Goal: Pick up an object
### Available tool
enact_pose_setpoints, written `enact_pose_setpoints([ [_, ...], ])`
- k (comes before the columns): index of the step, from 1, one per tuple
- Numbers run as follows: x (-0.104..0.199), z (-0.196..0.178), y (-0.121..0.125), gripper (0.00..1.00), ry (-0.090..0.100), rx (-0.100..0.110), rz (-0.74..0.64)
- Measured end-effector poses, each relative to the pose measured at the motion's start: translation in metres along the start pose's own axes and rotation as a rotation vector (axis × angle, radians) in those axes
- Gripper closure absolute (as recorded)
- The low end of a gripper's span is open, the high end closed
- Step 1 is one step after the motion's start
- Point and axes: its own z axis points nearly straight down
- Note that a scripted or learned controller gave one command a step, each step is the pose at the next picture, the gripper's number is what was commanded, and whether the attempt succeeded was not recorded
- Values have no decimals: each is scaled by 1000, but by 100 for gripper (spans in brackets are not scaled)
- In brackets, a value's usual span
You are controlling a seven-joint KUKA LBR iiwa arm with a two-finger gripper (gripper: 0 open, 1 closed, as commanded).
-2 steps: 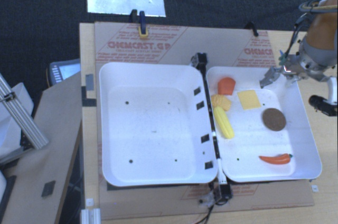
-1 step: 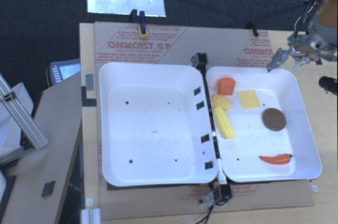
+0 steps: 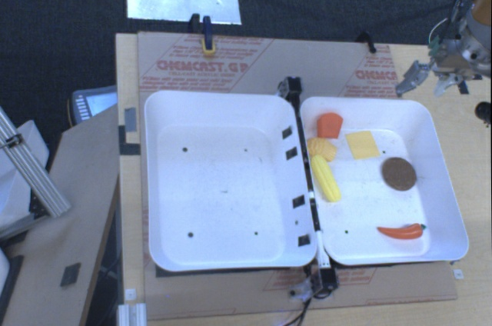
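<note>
While the gripper (image 3: 432, 80) is held above the far right corner of the right bin (image 3: 442, 155), its two fingers are seen spread apart, with nothing between them. Five things are found lying in the right bin. An orange-red block (image 3: 330, 124) is placed near the far left corner, and a yellow knobbly piece (image 3: 322, 148) is set just near of it, with a yellow corn cob (image 3: 325, 177) touching or almost touching that piece along the bin's left wall. A flat yellow square (image 3: 362, 144) is laid toward the middle, and a brown disc (image 3: 399, 174) is seen to its right and nearer. A red chilli pepper (image 3: 400, 231) is laid close to the near wall. The left bin (image 3: 157, 186) is set beside it.
</note>
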Motion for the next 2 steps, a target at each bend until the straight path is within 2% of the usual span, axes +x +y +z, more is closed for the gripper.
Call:
enact_pose_setpoints([
  [1, 0, -17, 0, 0, 0, 1, 0],
  [2, 0, -58, 0, 0, 0, -1, 0],
])
